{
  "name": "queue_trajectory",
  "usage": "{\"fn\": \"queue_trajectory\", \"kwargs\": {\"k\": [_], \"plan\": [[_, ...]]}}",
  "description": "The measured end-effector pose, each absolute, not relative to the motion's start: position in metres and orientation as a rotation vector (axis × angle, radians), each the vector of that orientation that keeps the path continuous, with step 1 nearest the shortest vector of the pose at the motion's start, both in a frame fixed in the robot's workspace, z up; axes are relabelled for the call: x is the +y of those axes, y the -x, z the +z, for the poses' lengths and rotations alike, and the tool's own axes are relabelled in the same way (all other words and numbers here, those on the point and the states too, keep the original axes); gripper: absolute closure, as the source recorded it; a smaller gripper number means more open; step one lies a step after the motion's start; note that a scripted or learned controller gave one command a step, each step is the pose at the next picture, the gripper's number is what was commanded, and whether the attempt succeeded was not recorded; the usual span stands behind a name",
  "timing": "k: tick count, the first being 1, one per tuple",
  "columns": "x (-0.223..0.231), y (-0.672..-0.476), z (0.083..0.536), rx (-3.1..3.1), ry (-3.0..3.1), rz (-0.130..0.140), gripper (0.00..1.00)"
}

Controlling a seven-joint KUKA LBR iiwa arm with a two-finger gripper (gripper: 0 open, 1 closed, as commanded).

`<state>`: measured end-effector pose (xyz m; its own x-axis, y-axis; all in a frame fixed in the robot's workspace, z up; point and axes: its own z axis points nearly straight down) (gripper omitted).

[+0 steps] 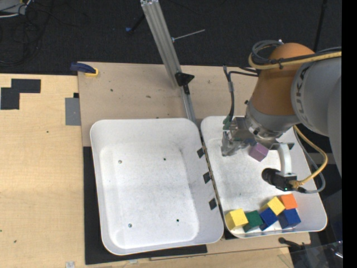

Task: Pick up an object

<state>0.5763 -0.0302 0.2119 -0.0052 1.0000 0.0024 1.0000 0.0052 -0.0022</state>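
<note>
Gripper [230, 144] low in right bin [240, 184], grip state not discernible; purple block [258, 152] just beside, under wrist; other blocks [266, 215] well apart; risk of closing off-centre, nudging purple block away.

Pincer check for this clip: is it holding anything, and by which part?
Cannot be told. The pincer hangs over the right bin with a purple block beside the wrist, but no thing shows between its tips.

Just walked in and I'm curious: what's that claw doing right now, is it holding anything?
Claw: over the right bin, but whether it is open, closed or holding something cannot be told from this view.
</note>
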Motion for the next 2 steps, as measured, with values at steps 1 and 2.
{"fn": "queue_trajectory", "kwargs": {"k": [1,2], "plan": [[0.022,-0.599,0.206,-2.224,2.214,0.000,1.00],[0.074,-0.628,0.214,-2.226,2.217,0.000,1.00]]}}
